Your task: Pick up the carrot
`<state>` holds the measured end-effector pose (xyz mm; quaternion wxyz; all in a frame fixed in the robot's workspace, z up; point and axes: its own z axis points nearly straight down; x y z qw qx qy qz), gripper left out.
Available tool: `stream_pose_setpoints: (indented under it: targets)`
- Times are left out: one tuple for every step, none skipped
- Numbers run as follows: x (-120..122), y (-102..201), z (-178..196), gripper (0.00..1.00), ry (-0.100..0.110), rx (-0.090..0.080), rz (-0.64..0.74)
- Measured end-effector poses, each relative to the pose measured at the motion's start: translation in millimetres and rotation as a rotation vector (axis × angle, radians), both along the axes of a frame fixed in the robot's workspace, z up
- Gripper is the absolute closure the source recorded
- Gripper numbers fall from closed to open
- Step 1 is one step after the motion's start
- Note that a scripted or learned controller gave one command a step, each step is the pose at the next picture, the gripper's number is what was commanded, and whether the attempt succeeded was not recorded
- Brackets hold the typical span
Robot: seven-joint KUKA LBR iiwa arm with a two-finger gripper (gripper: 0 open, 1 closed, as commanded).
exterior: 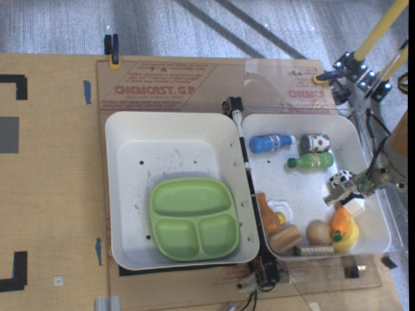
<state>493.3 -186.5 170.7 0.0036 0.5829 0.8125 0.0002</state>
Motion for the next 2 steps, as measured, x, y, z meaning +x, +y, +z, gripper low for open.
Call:
stream_pose_setpoints:
  targets:
    - [5, 6, -79, 0.00, 0.005, 0.028, -0.096]
    - [-7, 4, -82, 0.00, -0.007, 0.006, 0.142]
